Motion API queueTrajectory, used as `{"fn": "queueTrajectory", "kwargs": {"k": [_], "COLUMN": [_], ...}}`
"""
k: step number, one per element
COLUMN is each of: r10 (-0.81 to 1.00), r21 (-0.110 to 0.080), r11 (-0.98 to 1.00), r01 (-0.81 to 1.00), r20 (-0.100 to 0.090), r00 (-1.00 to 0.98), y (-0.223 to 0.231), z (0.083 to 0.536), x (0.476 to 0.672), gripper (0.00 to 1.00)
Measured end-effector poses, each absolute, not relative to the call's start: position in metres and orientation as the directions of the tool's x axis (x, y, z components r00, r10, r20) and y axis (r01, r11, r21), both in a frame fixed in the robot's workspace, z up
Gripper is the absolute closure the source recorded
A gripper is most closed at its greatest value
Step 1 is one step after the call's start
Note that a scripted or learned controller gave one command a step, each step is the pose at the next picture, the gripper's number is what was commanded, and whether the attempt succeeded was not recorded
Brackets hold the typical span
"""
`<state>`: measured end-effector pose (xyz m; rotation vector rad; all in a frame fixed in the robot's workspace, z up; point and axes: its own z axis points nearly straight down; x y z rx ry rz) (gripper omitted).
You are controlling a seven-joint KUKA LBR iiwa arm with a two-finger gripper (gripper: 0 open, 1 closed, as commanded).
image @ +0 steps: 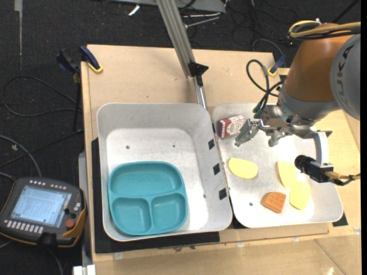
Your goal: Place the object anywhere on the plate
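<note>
End effector (259,132) was positioned over the right bin (327,213).
Whether it was released or clenched could not be told; a small carton (230,126) lay just beside it, and the teal plate (148,197) was seen in the left bin (149,119).

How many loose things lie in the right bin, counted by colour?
Yellow: 3, a piece, a piece and a piece
Orange: 1, a block
Maroon and white: 1, a carton
Total: 5
</note>
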<state>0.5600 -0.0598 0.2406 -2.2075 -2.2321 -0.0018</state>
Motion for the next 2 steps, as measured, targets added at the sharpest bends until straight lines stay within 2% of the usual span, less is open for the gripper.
{"fn": "queueTrajectory", "kwargs": {"k": [1, 2], "r10": [1.000, 1.000], "r21": [0.000, 0.000], "r11": [0.001, 0.004], "r01": [1.000, 1.000], "r20": [0.000, -0.001], "r00": [-0.001, -0.004], "y": [-0.065, -0.065], "z": [0.242, 0.252], "x": [0.559, 0.559], "gripper": [0.00, 1.00]}}
